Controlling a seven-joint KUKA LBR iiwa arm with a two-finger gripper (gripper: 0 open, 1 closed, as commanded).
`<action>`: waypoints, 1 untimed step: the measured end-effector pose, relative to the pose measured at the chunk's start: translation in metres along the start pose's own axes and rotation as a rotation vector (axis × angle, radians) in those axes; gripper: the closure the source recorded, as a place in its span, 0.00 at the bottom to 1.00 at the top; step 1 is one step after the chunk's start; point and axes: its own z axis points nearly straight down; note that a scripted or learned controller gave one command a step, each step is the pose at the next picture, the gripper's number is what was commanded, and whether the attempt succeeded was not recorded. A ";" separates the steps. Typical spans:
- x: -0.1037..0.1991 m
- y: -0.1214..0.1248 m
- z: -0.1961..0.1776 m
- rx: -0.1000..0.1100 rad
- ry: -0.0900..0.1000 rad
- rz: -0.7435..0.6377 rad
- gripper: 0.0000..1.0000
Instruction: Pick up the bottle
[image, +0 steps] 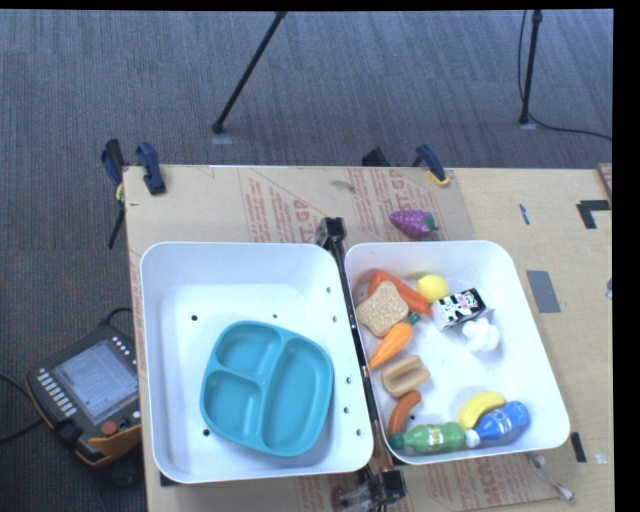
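Where toys crowd, green bottle (431, 437) lies flat.

Green bottle (432, 438) – blue bottle (501, 423), white cap; teal tray (267, 388); orange carrot (391, 345); white bins (160, 300).

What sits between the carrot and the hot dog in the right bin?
In the camera view, a toy bun lies between the carrot and the hot dog.
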 end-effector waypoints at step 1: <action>-0.002 0.002 0.011 -0.001 0.002 -0.431 1.00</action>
